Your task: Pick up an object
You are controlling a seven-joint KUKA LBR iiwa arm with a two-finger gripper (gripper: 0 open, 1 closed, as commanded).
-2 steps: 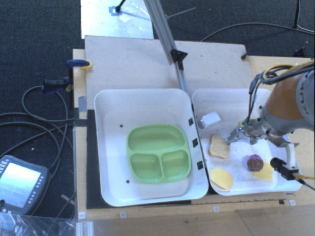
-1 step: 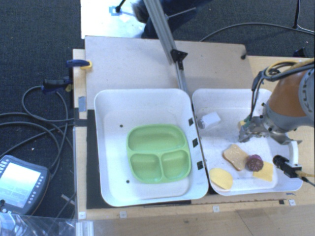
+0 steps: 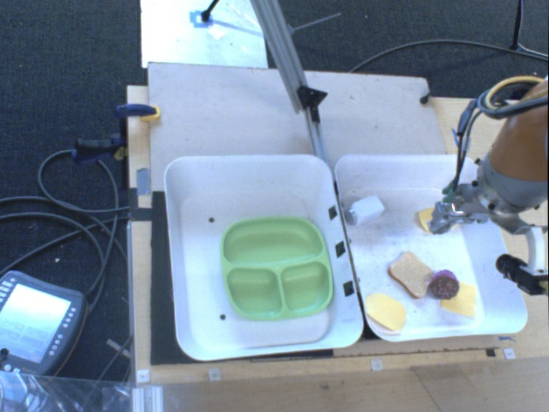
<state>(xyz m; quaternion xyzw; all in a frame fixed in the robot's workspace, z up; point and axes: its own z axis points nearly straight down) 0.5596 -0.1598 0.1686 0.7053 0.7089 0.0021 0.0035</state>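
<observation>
The right bin (image 3: 403,178) holds several food pieces. A white block (image 3: 366,208) lies near its left wall. A slice of bread (image 3: 409,273) sits in the middle, with a dark purple round piece (image 3: 443,283) touching its right side. A yellow cheese square (image 3: 462,300) lies just right of the purple piece, and a yellow oval piece (image 3: 385,312) rests at the front left corner. My gripper (image 3: 440,221) hangs low over a small yellow piece (image 3: 424,221) near the bin's back right, covering part of it.
The left bin (image 3: 193,230) carries a green divided plate (image 3: 276,267). A slanted metal pole (image 3: 283,45) crosses above the back of the bench. Cables and a hand-held pendant (image 3: 34,320) lie on the floor at left.
</observation>
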